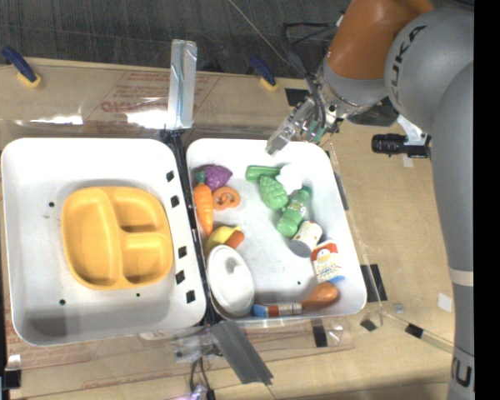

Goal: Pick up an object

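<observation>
My gripper (278, 144) hangs over the back rim of the right bin (343, 223), tilted down toward the left, with nothing visibly in it. Just below and left of it lie a green toy (264, 173) and a knobbly green piece (273, 192). A green bottle (293, 211) lies beneath those. Purple grapes (216, 175), an orange carrot (202, 208) and an orange ring-shaped piece (227, 197) sit along the bin's left side. Toward the front are a white bowl (230, 278), a small white bottle (307, 236) and a labelled bottle (326, 262).
The left bin (25, 182) holds a yellow divided tray (117, 233). A yellow and red piece (224, 237), a brown-orange object (321, 296) and a marker (276, 309) also lie in the right bin. The arm (417, 65) fills the upper right.
</observation>
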`<state>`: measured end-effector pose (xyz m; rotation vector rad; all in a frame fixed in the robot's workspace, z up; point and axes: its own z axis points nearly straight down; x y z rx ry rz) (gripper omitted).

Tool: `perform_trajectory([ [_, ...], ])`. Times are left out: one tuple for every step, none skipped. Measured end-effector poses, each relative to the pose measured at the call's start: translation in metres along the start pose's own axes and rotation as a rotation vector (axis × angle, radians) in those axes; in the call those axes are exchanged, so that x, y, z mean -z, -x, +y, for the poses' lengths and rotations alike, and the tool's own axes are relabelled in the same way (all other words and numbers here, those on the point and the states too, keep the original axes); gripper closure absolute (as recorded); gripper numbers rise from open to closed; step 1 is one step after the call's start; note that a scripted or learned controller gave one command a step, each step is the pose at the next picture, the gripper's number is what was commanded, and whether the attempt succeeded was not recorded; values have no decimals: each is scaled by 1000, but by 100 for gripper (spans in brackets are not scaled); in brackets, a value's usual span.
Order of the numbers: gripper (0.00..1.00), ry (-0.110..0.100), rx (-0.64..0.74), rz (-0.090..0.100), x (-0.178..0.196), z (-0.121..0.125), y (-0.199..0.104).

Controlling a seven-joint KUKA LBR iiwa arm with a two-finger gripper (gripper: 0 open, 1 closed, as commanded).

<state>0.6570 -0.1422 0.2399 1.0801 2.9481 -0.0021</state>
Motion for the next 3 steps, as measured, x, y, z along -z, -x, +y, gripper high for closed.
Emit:
perform_trajectory([
  [100,2,8,-5,13,3,0],
  [100,3,15,-8,24,5,0],
  [100,0,457,2,-8,-21,-8],
])
